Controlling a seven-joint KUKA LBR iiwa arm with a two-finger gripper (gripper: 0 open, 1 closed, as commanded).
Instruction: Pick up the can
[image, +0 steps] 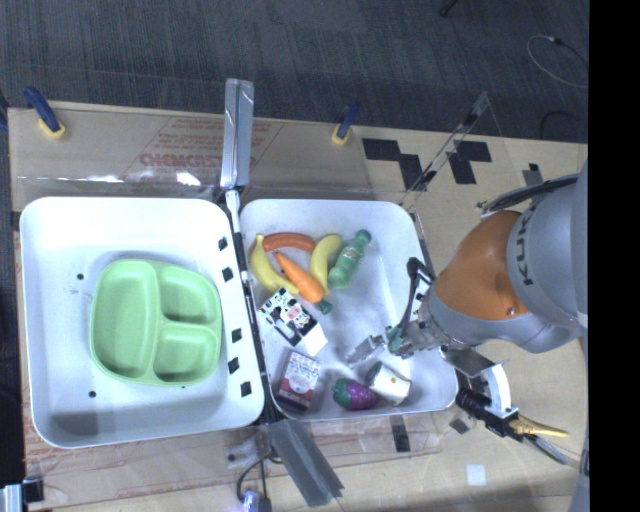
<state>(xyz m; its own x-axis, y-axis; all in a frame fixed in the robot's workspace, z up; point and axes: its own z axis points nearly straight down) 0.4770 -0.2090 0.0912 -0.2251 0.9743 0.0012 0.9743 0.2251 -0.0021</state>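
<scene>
We log the can (391, 383) lying on its side in the right bin (395, 218), close to that bin's near edge and toward its right corner, pale with a dark end facing left. Just left of it, touching or nearly so, sits a purple toy (354, 394). The gripper (372, 346) hangs just above and left of the can; we cannot tell how its claw stands, as the view is too small and cluttered there. The arm (500, 280), grey with its orange band, overhangs the bin's right wall.

Further left along the near edge lies a dark red packet (298, 379), and above it a black-and-white carton (290, 315). Toward the far edge we note two bananas (262, 266), a carrot (301, 277), an orange sausage-shaped item (289, 241) and a green bottle (348, 260). The left bin (50, 300) bears a green divided tray (155, 322).
</scene>
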